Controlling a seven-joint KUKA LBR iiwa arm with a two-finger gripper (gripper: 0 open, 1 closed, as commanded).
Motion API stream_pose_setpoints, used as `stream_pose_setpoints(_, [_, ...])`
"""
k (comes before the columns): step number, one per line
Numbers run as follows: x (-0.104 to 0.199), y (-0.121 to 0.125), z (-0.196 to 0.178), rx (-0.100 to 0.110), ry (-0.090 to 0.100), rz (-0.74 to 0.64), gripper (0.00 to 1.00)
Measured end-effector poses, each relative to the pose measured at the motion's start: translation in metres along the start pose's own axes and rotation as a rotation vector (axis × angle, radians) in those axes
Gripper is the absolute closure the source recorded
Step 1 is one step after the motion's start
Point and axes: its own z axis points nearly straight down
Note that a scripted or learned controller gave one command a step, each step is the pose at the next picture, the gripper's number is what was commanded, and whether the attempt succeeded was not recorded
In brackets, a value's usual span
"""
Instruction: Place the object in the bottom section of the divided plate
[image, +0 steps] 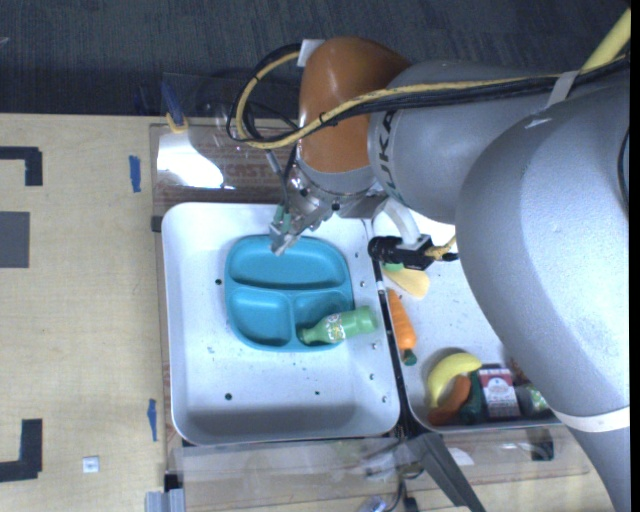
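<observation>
I see the big grey arm (520, 200) at three o'clock. The blue divided plate (270, 295) sits in the left bin (200, 380). The green bottle (338, 326) lies at the plate's four o'clock. The gripper (283, 240) hangs at the plate's twelve o'clock; I cannot tell how it stands.

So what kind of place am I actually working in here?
Most likely a robot lab test bench, not a kitchen: two white bins sit on a plywood bench marked with tape, holding toy food like a carrot and a blue divided plate under the gripper.
</observation>
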Motion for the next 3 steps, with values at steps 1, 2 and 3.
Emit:
stream_pose_setpoints(1, [-0.004, -0.055, 0.054, -0.014, -0.004, 0.037, 1.00])
stream_pose_setpoints(2, [-0.053, -0.094, -0.075, -0.011, -0.002, 0.444, 1.00])
stream_pose_setpoints(3, [-0.052, -0.095, -0.072, -0.006, 0.000, 0.444, 0.00])
